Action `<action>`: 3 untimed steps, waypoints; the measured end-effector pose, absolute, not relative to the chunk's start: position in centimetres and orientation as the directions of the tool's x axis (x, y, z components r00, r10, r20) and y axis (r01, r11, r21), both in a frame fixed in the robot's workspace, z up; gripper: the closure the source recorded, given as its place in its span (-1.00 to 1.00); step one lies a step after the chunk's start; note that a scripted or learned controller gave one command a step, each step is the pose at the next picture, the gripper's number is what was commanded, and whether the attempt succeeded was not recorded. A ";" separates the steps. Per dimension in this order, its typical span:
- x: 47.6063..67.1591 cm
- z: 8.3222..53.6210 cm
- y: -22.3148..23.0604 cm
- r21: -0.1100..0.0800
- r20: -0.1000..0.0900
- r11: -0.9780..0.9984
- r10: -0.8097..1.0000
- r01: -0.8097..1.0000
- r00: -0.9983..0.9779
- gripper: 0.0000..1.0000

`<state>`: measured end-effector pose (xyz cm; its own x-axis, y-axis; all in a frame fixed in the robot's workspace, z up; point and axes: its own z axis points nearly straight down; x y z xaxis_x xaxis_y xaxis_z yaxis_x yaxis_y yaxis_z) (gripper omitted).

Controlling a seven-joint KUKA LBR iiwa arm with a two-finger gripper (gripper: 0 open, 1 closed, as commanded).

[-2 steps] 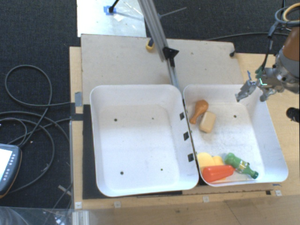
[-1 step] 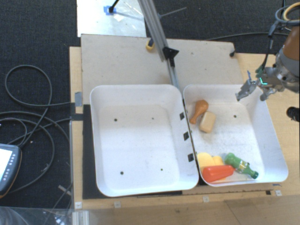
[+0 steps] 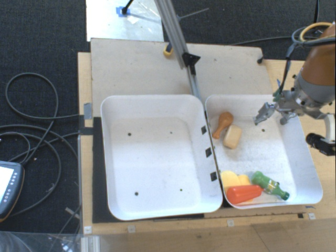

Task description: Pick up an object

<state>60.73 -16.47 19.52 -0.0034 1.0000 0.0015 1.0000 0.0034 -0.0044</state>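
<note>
Honestly, my tool (image 3: 273, 113) hung empty, fingers spread, at the right bin's (image 3: 307, 156) two o'clock; the block (image 3: 232, 137) lay toward nine o'clock, touching the pear (image 3: 222, 124), which could spoil a grasp.

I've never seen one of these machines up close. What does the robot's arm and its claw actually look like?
The arm is a rounded grey body with an orange-brown band above the wrist. Yellow and dark cables loop over its top. Its gripper is small, grey metal with thin fingers, and a black fitting sticks out beside it.
</note>
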 end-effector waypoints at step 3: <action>61.3 11.1 -15.8 0.005 -0.001 0.003 1.000 1.000 -0.003 1.00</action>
